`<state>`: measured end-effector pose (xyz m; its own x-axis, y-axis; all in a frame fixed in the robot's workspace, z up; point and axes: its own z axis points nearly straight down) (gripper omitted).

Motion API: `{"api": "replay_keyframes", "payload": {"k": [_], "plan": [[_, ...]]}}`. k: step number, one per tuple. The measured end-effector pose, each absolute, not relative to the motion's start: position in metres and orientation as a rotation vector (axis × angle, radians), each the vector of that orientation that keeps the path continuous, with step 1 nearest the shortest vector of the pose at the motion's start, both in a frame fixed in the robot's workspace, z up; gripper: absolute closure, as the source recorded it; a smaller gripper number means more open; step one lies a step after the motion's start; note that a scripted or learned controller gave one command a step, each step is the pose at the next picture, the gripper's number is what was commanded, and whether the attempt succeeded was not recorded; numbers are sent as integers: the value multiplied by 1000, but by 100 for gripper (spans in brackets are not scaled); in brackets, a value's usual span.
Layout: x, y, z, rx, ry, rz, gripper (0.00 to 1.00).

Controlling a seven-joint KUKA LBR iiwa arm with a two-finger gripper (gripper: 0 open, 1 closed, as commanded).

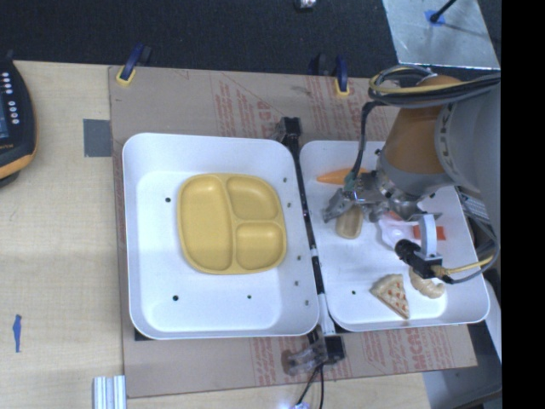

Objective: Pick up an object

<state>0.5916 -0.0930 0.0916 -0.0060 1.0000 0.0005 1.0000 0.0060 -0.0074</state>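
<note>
From my seat I see the arm (443,135) reaching in from the right of the frame over the right bin (341,309). The gripper (351,204) sits low in that bin's upper left part, right over a small tan object (349,223); I cannot tell how far the jaws stand open or whether they have hold of anything.

An orange carrot-shaped piece (334,176) lies just above the gripper, near the bin's top edge. A pizza-slice toy (392,295) lies at the bin's lower right, with a pale rounded piece (427,286) just beside it. A red and white item (426,227) shows partly under the wrist.

The left bin (149,228) holds a yellow divided plate (232,223), centred and flat.

Both bins rest on a brown cardboard sheet (213,100) clamped along its top edge by blue clips (341,77), laid on a light wooden surface (51,296). A dark controller (13,118) sits at the frame's left edge. Beyond the surface the floor (213,15) is dark.
</note>
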Motion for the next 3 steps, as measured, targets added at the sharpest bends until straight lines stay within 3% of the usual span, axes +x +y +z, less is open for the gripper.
{"api": "replay_keyframes", "payload": {"k": [1, 2, 3], "plan": [[574, -96, 91, -2213, -2222, 9, 0], [575, -97, 102, -2216, -2219, 8, 100], [607, -36, 209, -2213, -2238, -11, 100]]}}
